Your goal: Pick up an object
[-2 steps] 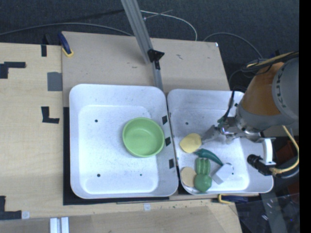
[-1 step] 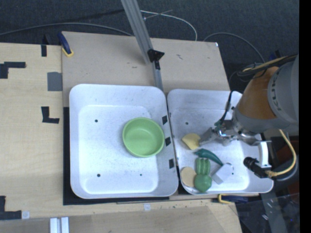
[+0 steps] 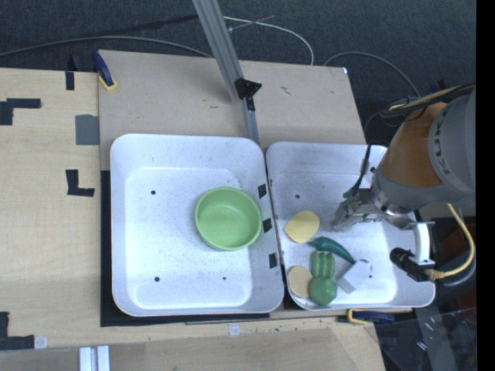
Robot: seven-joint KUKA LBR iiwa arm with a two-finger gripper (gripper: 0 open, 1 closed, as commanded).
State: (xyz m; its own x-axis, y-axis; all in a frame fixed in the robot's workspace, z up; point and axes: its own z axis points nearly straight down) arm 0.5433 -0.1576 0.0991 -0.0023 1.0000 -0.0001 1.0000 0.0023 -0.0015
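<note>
1. yellow disc (image 3: 302,225), a flat pale toy piece, is my pick; it lies in the right bin (image 3: 309,165) near that bin's left wall, about midway down.
2. i judge it light and rigid, probably smooth plastic, so it could slide under a glancing touch. i would take it across its narrower width, fingers straddling the edges from above.
3. the gripper (image 3: 348,213) sits low in the right bin, just to the right of the disc, with bare white floor between them; they are not touching.
4. i cannot tell from this slanted overhead view whether the claw is released or clenched, and i see nothing caught in it.
5. below the disc lies a cluster: a dark green pepper-like piece (image 3: 334,247), a green ribbed vegetable (image 3: 322,265) with a green ball (image 3: 322,290) at its foot, a second yellow disc (image 3: 298,278) and a small grey block (image 3: 353,275).
6. the left bin (image 3: 135,207) holds a green bowl (image 3: 227,219), well apart from the claw.
</note>
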